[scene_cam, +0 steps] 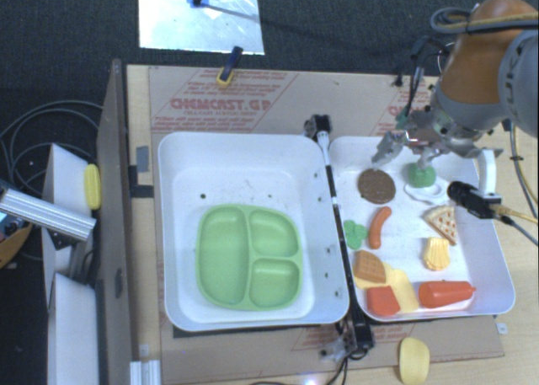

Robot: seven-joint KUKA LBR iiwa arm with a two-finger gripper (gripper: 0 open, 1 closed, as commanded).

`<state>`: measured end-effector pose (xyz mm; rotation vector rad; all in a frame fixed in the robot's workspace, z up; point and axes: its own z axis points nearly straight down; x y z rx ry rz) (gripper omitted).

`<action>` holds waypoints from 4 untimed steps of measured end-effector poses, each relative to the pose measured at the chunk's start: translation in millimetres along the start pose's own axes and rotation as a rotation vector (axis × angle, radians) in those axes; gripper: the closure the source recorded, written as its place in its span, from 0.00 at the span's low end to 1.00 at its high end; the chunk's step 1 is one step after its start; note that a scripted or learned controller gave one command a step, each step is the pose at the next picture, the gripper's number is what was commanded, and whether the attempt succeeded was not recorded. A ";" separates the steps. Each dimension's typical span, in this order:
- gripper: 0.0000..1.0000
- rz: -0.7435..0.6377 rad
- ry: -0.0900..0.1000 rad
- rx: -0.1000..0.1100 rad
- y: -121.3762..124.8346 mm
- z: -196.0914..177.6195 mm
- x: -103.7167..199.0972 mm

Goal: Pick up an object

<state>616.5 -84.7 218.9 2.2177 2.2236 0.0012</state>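
Note:
The right bin (497, 274) holds several toy foods: a brown round patty (376, 185), an orange sausage (381, 227), a small green leafy piece (354, 232), a waffle (369, 267), a red block (383, 300), a yellow slab (406, 288), a red-orange carrot (445, 292), a yellow corn piece (435, 253) and a pizza wedge (442, 223). A green knob-shaped piece (421, 177) sits at the bin's far side. My gripper (409, 156) hangs open just above that green piece, its fingers spread to either side, holding nothing.
The left bin (181, 164) holds a green divided plate (250, 255). A yellow toy (413, 359) lies on the cardboard in front of the right bin. A black part with a cable (472, 198) sticks out of the wrist over the bin's right side.

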 end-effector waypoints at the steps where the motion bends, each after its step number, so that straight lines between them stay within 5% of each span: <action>1: 0.00 0.003 0.001 0.012 -9.7 125.0 -17.9; 2: 0.00 0.003 0.001 0.004 -53.8 135.5 -6.7; 3: 1.00 0.001 0.000 -0.002 -50.7 123.8 -6.9; 4: 1.00 -0.008 0.002 -0.011 -30.2 28.2 51.5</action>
